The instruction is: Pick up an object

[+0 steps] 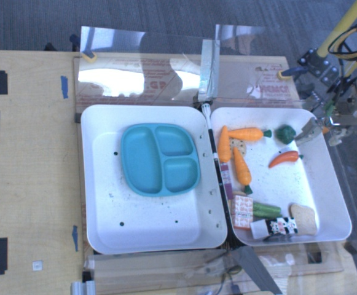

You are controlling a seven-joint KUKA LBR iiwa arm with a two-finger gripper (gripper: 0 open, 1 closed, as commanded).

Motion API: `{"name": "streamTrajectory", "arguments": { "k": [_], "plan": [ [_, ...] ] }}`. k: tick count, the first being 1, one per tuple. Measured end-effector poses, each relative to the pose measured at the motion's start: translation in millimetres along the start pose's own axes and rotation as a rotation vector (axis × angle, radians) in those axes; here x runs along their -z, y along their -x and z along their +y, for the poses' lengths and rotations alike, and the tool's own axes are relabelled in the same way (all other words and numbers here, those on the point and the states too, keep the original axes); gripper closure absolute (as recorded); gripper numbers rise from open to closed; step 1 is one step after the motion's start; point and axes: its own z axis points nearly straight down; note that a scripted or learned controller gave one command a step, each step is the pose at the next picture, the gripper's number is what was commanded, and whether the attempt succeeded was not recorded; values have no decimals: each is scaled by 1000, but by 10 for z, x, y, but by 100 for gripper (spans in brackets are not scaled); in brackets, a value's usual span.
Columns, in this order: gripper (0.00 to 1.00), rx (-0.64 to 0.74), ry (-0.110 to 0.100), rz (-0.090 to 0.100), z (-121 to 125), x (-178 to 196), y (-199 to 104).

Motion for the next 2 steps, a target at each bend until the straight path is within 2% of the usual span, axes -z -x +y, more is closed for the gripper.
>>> {"name": "streamTrajectory", "arguments": {
  "k": [1,2],
  "plan": [
    [0,19,-2,0,192,-1467,-293],
    [0,135,-4,-1,810,-1566,-160]
  ]
}}
